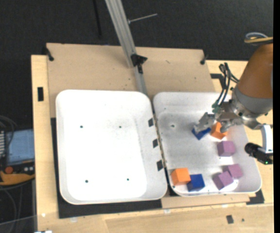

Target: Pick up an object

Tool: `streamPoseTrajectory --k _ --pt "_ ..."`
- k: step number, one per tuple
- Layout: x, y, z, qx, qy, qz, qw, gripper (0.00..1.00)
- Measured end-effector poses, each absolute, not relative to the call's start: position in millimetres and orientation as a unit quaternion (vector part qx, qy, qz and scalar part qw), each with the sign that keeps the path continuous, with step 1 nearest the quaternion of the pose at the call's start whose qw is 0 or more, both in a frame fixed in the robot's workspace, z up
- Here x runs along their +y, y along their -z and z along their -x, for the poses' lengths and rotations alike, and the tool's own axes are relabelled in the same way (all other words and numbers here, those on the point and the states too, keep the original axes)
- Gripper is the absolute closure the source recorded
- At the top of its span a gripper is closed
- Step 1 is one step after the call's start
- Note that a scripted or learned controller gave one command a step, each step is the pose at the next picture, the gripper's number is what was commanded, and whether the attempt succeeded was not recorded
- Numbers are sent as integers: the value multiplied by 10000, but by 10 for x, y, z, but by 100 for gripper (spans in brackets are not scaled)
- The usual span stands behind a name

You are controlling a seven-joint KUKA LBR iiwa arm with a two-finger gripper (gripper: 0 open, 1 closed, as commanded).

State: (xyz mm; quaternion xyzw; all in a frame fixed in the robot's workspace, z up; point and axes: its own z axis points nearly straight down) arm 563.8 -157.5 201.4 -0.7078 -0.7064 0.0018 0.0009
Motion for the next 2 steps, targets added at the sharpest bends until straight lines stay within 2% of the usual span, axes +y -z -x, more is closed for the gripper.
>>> streamPoseTrajectory --k 2 --pt "-1502 -986 -5647 -7064 -16 7078 7 0"
